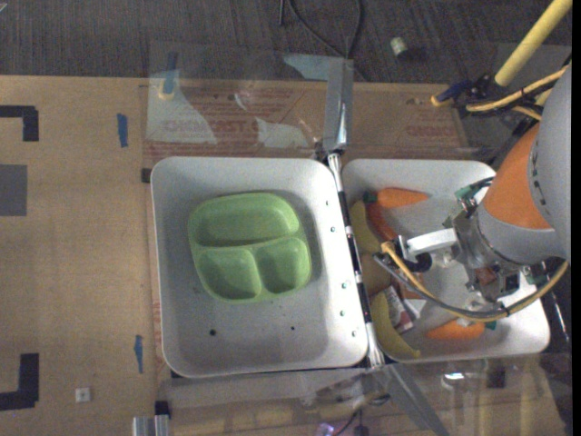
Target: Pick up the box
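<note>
A green divided plate [247,246] is lying in the left bin [172,280]. In the right bin [436,167], the box [396,299] is sitting by the left wall, just above a banana [397,332]. The gripper [477,275] is hovering to the right of the box; whether it is open I cannot tell.

Robotics lab: bench [73,271] (blue tape marks [122,130]); white bins [162,271]; cable [349,7] on carpet [136,16].
</note>
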`<state>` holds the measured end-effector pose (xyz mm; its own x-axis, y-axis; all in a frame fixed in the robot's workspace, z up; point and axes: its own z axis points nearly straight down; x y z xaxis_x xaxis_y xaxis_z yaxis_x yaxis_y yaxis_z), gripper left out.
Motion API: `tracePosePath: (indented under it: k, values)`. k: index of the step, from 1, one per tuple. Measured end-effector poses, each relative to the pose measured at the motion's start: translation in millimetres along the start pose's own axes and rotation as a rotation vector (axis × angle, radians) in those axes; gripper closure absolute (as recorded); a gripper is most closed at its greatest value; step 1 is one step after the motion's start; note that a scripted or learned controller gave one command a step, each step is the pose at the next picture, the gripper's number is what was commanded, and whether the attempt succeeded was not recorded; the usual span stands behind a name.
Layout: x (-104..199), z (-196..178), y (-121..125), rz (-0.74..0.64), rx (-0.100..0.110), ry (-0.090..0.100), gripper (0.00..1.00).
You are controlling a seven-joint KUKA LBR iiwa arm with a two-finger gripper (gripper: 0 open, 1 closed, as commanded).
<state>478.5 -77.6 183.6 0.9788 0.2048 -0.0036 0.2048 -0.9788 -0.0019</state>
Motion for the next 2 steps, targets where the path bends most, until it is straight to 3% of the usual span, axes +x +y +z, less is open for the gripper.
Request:
tracePosePath:
  k: [1, 2]
  values:
    - [-25.4, -59.7, 121.4, 0.002, 0.0, 0.001, 0.0]
    - [-10.4, 16.0, 51.9, -0.011, 0.003, -0.001, 0.0]
